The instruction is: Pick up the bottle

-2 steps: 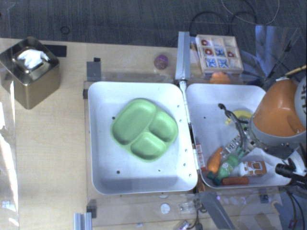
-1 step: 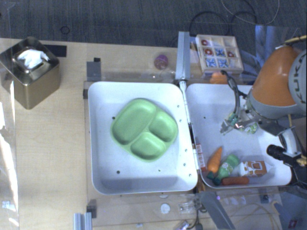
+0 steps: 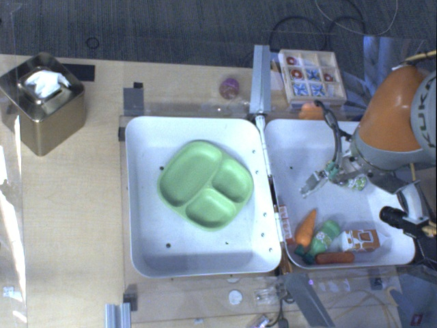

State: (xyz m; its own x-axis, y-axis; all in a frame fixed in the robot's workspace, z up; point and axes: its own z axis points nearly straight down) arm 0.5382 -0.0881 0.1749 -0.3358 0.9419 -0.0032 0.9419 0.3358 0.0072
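A small green bottle with a pale band lies near the front edge of the right bin, between an orange carrot and a white-and-orange carton. My gripper hangs over the middle of the right bin, behind the bottle and apart from it. The grey arm with its orange band reaches in from the right. Nothing shows in the gripper.
A red sausage-shaped toy lies at the bin's front wall, just in front of the bottle. The left bin holds a green divided plate. A metal box stands at far left and a tic-tac-toe board behind the bins.
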